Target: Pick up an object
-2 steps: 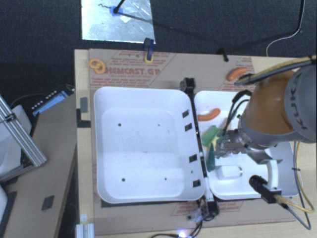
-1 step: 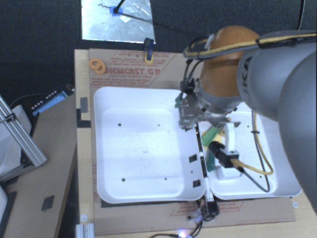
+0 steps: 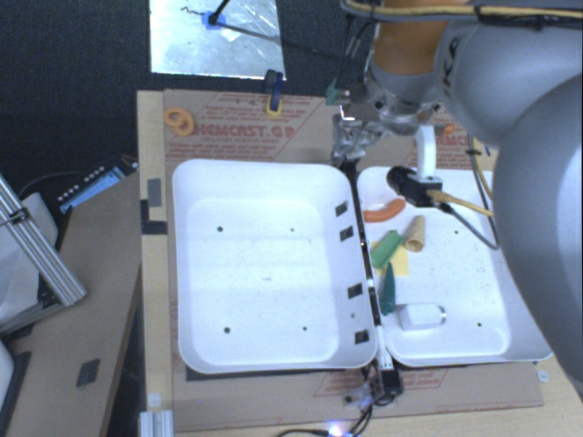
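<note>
Pickable items, six in number, lie in the right-hand bin (image 3: 465,280), all clustered toward its left wall, just right of frame centre. From top to bottom of the frame:

- orange sausage-shaped piece (image 3: 384,210), lying slantwise, uppermost of the group;
- tan cone (image 3: 415,233), just below and right of the orange piece;
- light green piece (image 3: 384,246), left of the cone, lying diagonally;
- yellow piece (image 3: 400,261), touching the lower edge of the light green piece;
- dark green strip (image 3: 388,290), below the yellow piece, close along the bin's left wall;
- white block (image 3: 421,315), lowest of the group, near the bin's bottom edge.

The left-hand bin (image 3: 264,271) occupies the centre of the frame; both bins rest on a cardboard sheet (image 3: 246,127) with red print, which lies on the tan surface (image 3: 82,335).

The pincer (image 3: 348,146) is positioned at upper centre of the frame, over the far end of the divide between the two bins; it sits apart from all six items, the orange piece being nearest; whether it is released or clenched cannot be told. The grey arm (image 3: 519,89) enters from the upper right of the frame.
</note>
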`<state>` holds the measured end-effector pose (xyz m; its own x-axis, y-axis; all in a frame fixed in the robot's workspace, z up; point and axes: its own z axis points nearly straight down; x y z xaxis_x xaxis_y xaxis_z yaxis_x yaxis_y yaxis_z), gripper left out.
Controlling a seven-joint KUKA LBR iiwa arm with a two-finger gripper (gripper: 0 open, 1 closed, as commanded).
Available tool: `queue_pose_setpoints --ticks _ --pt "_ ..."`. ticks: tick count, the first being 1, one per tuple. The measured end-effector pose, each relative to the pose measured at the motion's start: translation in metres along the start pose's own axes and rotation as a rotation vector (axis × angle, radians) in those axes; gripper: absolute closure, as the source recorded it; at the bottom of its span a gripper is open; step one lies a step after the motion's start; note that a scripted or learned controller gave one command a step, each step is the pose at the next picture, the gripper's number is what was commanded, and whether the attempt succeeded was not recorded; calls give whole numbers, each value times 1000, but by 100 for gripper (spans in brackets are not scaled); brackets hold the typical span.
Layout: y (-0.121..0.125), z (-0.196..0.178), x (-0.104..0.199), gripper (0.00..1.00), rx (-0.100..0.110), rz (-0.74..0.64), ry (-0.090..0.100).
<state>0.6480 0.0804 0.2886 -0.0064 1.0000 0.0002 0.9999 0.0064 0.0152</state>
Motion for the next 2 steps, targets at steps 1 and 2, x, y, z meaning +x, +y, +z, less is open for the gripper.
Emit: queue_pose_setpoints --ticks 1,2 --pt "-18 -53 76 100 8 -6 5" --pt "25 -138 129 100 1 -2 4"
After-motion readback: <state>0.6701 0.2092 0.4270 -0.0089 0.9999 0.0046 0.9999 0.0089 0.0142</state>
